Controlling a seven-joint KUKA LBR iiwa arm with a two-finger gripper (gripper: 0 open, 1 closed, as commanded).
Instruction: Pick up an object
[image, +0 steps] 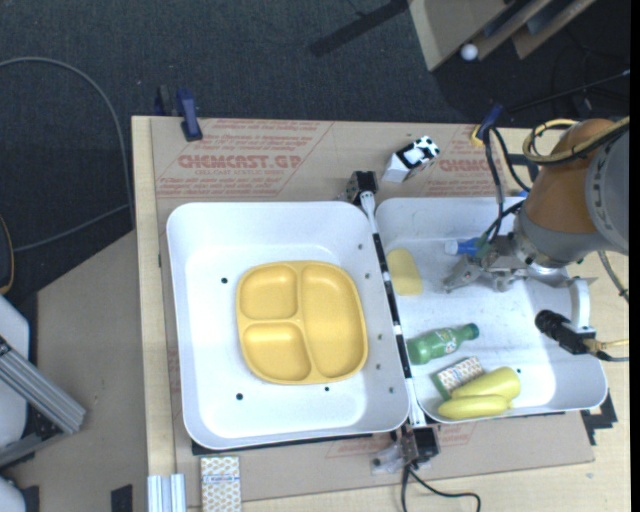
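The right bin (590, 385) holds a pale yellow block (405, 271) at its left wall, a green bottle (441, 342) lying on its side, a small printed packet (458, 374) and a yellow banana-like fruit (481, 393) near the front. My gripper (482, 279) hangs low over the bin's back middle, right of the pale block and above the bottle. Its fingers are spread, with nothing between them. A small blue and white piece (463, 246) shows just behind the gripper.
The left bin (190, 300) carries a yellow divided plate (301, 321) in its middle. A black and white item (413, 157) lies on the cardboard behind the bins. The arm's orange band (562, 190) looms over the right bin's back right corner.
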